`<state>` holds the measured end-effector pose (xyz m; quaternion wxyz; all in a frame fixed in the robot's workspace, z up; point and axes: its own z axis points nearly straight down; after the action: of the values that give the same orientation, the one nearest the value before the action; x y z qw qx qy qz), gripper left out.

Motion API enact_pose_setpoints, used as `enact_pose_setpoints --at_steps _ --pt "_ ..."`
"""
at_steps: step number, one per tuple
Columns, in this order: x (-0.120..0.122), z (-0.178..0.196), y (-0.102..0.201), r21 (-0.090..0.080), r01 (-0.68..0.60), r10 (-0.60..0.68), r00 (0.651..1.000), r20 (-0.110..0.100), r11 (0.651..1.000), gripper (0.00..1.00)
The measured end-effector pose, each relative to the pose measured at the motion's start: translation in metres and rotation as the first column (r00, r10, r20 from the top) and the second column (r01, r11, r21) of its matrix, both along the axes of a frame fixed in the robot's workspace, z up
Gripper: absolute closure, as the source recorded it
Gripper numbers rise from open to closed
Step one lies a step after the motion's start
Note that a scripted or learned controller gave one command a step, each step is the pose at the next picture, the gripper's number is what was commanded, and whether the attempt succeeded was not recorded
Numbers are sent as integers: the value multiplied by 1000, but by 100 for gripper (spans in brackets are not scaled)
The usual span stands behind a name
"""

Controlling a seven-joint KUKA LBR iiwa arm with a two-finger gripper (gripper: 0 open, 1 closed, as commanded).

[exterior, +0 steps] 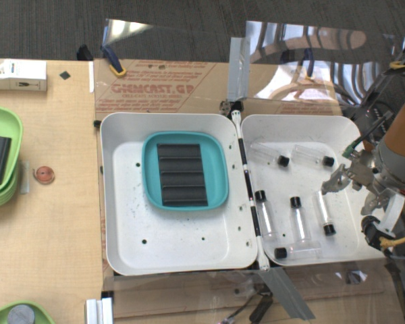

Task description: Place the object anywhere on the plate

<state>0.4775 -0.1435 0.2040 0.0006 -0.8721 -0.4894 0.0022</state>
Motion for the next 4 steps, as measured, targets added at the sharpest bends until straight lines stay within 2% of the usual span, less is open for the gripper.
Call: enact_pose_setpoints --at_steps 1,2,3,4 --pt "0 9 -70 0 -80 80 997 1 997 0" --pt "1 73 -68 0 -53 53 999 2 999 0" --pt "1 184 -62 -1 16 -16 1000 0 1000 0" --pt "1 236 -71 -1 141 -141 990 0 990 0"
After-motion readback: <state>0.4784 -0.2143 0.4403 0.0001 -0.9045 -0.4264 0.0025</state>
